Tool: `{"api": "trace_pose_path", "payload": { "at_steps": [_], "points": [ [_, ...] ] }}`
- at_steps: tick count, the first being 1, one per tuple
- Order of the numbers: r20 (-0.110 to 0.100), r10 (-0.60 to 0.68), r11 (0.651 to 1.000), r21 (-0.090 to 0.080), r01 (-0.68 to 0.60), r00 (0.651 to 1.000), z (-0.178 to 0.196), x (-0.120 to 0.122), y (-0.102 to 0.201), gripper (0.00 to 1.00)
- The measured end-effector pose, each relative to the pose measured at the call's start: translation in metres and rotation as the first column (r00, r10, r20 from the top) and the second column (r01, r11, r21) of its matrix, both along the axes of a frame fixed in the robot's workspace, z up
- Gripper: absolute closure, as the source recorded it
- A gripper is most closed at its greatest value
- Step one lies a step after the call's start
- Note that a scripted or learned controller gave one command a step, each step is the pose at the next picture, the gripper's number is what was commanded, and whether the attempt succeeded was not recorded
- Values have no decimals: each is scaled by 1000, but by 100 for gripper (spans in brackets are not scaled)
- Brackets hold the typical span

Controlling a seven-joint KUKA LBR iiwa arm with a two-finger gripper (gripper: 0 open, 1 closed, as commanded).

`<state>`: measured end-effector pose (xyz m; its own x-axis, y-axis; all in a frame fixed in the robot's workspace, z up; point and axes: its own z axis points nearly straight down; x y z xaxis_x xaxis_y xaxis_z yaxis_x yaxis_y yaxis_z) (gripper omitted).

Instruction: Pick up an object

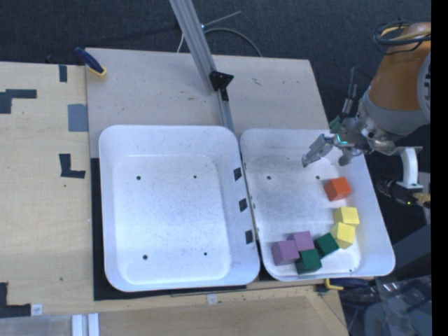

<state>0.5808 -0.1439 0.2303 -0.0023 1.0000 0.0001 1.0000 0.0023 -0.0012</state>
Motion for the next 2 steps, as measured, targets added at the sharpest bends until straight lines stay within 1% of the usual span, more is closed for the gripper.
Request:
{"api": "trace_pose_path", "payload": {
  "at_steps": [1, 2],
  "points": [
    [-8, -5, 1000, -1, 5, 1000, -82, -4, -43, 0],
    [0, 0, 1000, 0, 0, 1000, -67, -1, -40, 100]
  ]
}}
